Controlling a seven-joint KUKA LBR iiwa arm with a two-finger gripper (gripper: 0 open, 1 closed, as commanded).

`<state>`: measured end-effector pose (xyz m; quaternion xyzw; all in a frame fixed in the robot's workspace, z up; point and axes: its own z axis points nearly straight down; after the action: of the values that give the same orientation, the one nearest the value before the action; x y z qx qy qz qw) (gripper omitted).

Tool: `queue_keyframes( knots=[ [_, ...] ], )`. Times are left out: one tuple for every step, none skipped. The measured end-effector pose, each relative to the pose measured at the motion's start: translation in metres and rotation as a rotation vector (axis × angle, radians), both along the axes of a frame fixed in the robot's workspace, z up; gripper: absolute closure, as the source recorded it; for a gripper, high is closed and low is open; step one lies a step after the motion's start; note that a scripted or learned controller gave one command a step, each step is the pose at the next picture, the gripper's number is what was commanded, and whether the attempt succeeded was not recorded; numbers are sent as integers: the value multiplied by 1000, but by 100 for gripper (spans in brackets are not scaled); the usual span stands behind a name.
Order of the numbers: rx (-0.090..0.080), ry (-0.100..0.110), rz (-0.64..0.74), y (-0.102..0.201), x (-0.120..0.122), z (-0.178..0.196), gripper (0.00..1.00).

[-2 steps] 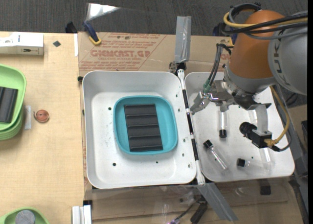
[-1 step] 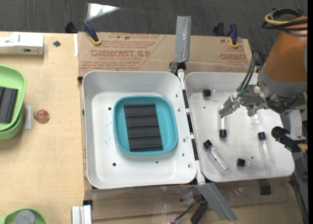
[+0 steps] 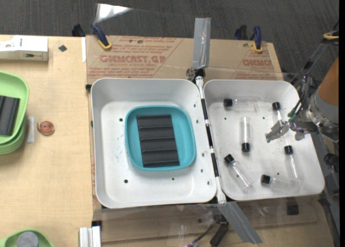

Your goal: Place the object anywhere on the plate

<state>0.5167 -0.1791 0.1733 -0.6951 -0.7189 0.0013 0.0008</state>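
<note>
A teal plate (image 3: 187,132) sits in the left white bin (image 3: 108,149), with a dark ribbed block (image 3: 157,139) lying on it. The right bin (image 3: 259,92) holds several clear vials with black caps. One vial (image 3: 245,134) lies upright in the picture near the middle, another vial (image 3: 235,167) lies slanted at the front left, and a third vial (image 3: 290,161) lies at the right. My gripper (image 3: 284,134) hangs over the right part of this bin, just above the third vial. It is open, and nothing shows between its fingers.
More vials lie along the right bin's far side (image 3: 276,108) and front (image 3: 266,178). A cardboard sheet (image 3: 135,54) with clamps lies behind the bins. A green tray (image 3: 11,114) stands at the left on the wooden bench.
</note>
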Motion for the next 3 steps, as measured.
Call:
queue_keyframes(
  knots=[
    [0,-3,188,-43,0,15,0],
    [-1,-3,147,-39,-12,131,0],
    [-1,-2,19,-43,47,234,0]
  ],
)
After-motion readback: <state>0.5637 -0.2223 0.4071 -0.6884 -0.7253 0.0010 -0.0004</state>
